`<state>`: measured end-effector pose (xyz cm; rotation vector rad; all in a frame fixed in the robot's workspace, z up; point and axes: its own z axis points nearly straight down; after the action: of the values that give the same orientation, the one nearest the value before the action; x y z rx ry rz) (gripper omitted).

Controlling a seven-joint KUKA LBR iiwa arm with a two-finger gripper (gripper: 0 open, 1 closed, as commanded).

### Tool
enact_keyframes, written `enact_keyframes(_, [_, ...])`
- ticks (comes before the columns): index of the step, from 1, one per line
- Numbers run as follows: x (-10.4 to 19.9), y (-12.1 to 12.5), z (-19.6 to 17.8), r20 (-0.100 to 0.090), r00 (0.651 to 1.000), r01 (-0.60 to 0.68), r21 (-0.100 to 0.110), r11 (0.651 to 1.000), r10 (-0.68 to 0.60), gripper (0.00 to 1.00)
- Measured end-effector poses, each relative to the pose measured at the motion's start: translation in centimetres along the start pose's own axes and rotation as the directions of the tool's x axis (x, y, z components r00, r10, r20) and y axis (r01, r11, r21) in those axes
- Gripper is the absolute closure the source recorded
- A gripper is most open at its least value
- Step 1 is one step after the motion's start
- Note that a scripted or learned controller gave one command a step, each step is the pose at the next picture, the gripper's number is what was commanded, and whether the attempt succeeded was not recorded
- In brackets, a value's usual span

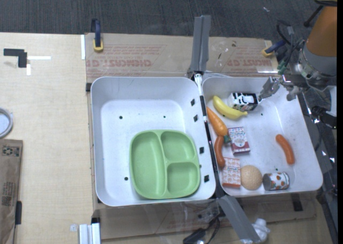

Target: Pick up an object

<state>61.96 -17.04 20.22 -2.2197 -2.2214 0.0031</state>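
Observation:
My gripper (280, 89) hangs over the back right part of the right bin (300, 130), open, with nothing between its fingers. Its left finger (267, 88) ends just right of a black-and-white toy (244, 100). In front of that toy lies a yellow banana (229, 108). Along the bin's left wall lie an orange carrot (217, 121) and a thinner orange stick (219, 152). A red carton (238, 140), a small red-and-white box (231, 172), a tan ball (250, 177), a can (276, 180) and an orange sausage (285, 148) fill the front.
The left bin (107, 130) holds a green divided plate (165, 163). A grey post (201, 44) rises behind the wall between the bins. Clamps (96, 36) hold cardboard at the back. A tape roll (3, 124) lies at far left.

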Motion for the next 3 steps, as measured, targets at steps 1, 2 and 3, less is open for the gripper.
enact_keyframes(1, [-3.9,-3.8,10.2,-0.007,0.997,-0.071,0.000,0.997,0.071,0.00])
enact_keyframes(2, [-2.1,0.6,4.8,0.000,1.000,0.031,-0.003,0.999,-0.031,0.00])
enact_keyframes(3, [4.2,-2.0,0.4,0.000,0.993,-0.114,0.000,0.993,0.114,0.00])
